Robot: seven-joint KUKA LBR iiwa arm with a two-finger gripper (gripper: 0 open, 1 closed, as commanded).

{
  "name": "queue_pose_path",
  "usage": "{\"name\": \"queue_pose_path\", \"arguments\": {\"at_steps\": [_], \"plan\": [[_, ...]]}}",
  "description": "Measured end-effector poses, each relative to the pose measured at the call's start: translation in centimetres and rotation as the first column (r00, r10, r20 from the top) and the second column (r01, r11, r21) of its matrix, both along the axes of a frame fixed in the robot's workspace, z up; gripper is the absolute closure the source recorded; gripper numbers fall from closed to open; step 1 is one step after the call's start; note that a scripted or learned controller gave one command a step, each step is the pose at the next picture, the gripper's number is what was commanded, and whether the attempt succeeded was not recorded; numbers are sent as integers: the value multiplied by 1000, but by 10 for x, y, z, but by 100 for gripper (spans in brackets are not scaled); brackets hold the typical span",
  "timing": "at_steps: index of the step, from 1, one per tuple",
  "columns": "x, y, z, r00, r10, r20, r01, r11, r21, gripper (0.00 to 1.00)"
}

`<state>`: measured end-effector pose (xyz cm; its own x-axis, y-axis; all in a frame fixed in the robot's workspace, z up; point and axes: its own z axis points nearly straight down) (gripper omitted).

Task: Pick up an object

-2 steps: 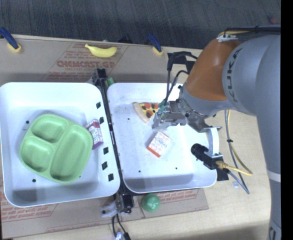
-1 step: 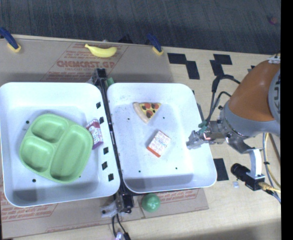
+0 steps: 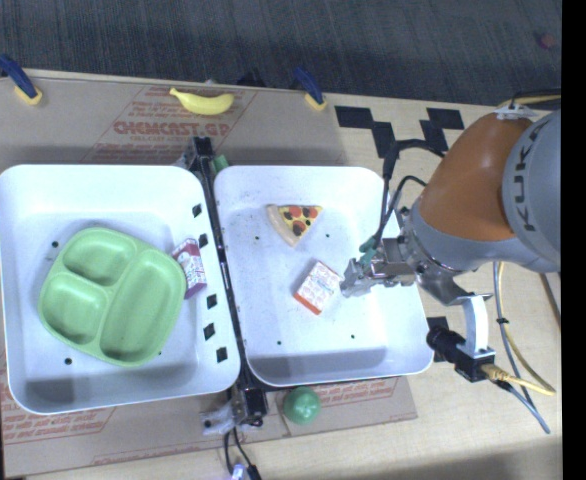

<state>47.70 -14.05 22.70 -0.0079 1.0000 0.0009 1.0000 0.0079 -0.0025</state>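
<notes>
A small red-and-white packet (image 3: 317, 287) lies flat and tilted on the floor of the right bin (image 3: 273, 358), near its middle. Just to its right is the gripper (image 3: 357, 279), low over the bin floor, its tip close beside the packet's right edge; whether they touch is unclear. Nothing shows between its fingers, and how far open they stand cannot be told from this angle.

Above the packet, toward the far side of the same bin, lies a toy pizza slice (image 3: 294, 219), well apart from the gripper. The arm (image 3: 483, 193) reaches in over the bin's right wall, its orange band above the grey wrist.

In the left bin (image 3: 23, 198) sits a green divided plate (image 3: 111, 294) with three compartments. A small dark red wrapper (image 3: 191, 265) lies just beside the plate's right edge, near the wall between the bins.

Outside the bins, a yellow toy banana (image 3: 202, 99) rests on the cardboard (image 3: 133, 126) beyond the far edge, and a green ball (image 3: 300, 405) sits at the near edge below the right bin. Blue clamps (image 3: 19, 79) hold the cardboard's far corners.
</notes>
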Motion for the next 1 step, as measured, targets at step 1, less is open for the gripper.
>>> {"name": "queue_pose_path", "arguments": {"at_steps": [1], "plan": [[0,12,-8,1000,0,1,0,1000,-1,100]]}}
